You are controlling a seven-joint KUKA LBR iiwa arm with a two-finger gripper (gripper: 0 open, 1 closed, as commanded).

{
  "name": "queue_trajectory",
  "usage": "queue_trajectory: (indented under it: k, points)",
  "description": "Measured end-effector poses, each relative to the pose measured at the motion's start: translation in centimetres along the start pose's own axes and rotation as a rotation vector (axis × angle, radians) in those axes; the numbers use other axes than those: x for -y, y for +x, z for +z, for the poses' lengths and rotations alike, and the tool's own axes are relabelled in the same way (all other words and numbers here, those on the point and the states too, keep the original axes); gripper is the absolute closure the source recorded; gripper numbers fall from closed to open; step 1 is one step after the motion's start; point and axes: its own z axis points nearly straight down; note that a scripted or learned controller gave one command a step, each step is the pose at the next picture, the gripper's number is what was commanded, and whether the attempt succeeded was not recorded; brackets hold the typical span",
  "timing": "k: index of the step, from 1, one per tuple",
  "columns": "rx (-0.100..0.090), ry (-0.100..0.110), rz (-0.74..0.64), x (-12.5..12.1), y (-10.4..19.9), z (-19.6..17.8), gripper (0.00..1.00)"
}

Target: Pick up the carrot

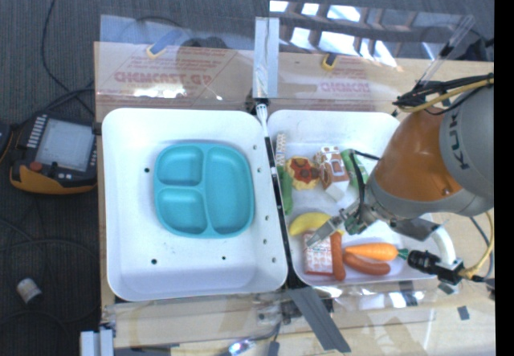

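1. Presently, my gripper (351,220) hangs in the right bin (385,125); how wide it stands, I cannot tell.
2. Carrot (372,251): smooth, tapered, orange, lying flat near the bin's front, touching a glossy red sausage (365,266).
3. Left bin (128,266): teal plastic divided plate (203,190).

Two bins sit side by side on the bench: the left bin (128,266) holds a divided plate (202,190) near its middle, and the right bin (321,123) holds toy food. In the right bin, the carrot (371,251) lies near the front wall, a sausage (367,267) just in front of it, a banana (308,223) to its left, a pizza slice (303,173) behind that. The gripper (347,220) hangs between banana and carrot
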Motion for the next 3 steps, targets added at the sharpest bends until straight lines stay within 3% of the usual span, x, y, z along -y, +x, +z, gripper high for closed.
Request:
queue_trajectory:
  k: [1, 2, 3]
  points:
    - [0.0, -0.001, 0.001, 0.0, -0.1, -1.1, 1.0]
    - [-0.008, 0.017, 0.135, -4.0, 5.5, -8.2, 1.0]
    - [-0.007, 0.016, 0.094, -8.2, 8.2, -14.7, 1.0]
